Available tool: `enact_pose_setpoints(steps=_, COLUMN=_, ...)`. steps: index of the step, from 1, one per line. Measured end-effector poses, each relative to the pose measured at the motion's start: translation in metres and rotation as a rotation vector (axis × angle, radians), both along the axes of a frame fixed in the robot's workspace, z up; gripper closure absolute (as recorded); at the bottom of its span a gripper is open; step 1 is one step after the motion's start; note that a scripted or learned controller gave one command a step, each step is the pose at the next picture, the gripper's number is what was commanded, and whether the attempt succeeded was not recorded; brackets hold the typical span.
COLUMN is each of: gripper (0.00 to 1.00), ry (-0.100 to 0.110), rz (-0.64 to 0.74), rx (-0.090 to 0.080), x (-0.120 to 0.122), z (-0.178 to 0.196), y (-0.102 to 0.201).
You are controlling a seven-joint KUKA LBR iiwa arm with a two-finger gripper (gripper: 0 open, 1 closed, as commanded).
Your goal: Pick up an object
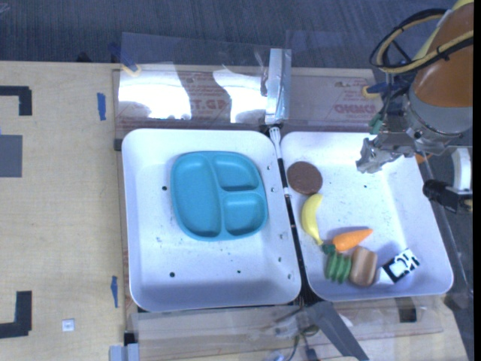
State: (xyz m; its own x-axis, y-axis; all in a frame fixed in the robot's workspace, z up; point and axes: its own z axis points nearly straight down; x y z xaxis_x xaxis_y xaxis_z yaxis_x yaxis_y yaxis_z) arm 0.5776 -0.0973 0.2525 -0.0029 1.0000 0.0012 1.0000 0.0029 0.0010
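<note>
Gripper positioned over upper right bin.
Finger opening cannot be determined; banana and carrot lie lower in frame.

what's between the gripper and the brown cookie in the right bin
Nothing: in the camera view, bare white bin floor separates the gripper from the brown cookie. The banana lies below that stretch.

The robot arm is cut off by the right and top edges. A green item lies partly hidden beneath the carrot.
</note>
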Motion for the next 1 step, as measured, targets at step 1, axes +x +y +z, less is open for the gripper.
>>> enact_pose_setpoints(steps=1, gripper=0.0, ry=0.001, rz=-0.001, rx=0.0, x=-0.0002, z=-0.0006, y=-0.0001)
